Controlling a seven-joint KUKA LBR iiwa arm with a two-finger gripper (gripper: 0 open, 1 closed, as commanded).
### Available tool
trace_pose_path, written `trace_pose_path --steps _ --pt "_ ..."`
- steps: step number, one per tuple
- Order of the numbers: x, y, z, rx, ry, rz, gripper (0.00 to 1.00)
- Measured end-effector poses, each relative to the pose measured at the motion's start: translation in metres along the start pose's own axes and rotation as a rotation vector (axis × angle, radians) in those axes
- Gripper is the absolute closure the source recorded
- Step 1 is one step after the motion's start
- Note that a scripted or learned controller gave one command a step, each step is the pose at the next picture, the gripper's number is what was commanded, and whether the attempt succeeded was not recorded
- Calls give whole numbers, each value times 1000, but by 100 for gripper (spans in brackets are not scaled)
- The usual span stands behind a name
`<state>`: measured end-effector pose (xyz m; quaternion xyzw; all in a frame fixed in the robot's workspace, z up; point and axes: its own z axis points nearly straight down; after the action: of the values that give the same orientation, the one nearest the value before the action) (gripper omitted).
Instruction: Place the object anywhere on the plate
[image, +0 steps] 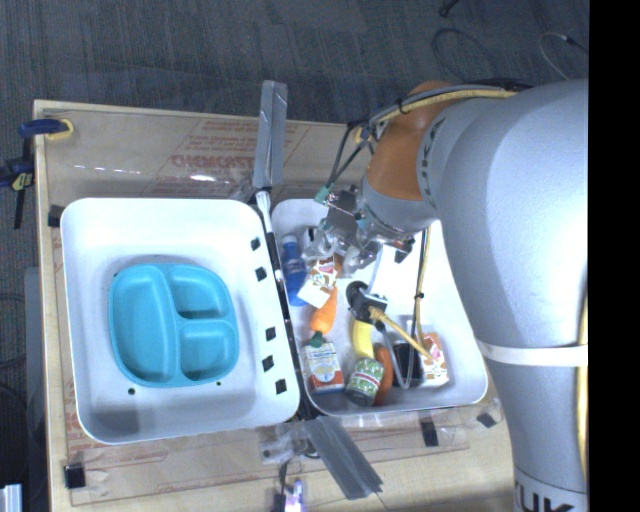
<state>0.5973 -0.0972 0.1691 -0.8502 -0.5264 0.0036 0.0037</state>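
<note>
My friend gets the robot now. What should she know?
Claw: low over the right bin, above the pile of toy food; whether it grips anything cannot be told.
Things: the blue plate lies in the left bin with nothing on it. The orange carrot, little bottles and cartons are all in the right bin.
Done: nothing placed yet.
Left: grab one item, carry it left, set it on the plate.
</note>
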Motion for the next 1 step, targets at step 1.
trace_pose_path --steps 1 --pt "78 -34 -19 -3 -2 -162 100"
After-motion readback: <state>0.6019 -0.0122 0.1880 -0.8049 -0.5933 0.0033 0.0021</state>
